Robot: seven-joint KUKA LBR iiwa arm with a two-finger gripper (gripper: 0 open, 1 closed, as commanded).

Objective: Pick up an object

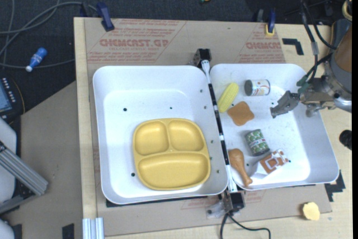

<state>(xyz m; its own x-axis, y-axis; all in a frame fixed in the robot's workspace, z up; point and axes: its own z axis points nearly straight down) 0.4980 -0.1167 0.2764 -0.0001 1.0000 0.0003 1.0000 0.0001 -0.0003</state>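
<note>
The arm is reaching in over the right bin, its jaws hanging parted and holding nothing (right of the brown cookie), below the small can.

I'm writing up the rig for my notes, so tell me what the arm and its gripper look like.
The arm enters from the right: grey, rounded body, with a hint of orange at the frame edge. Dark cables loop along it. Its wrist is metallic grey, tapering into a dark grey gripper with slim fingers above the right bin.
</note>
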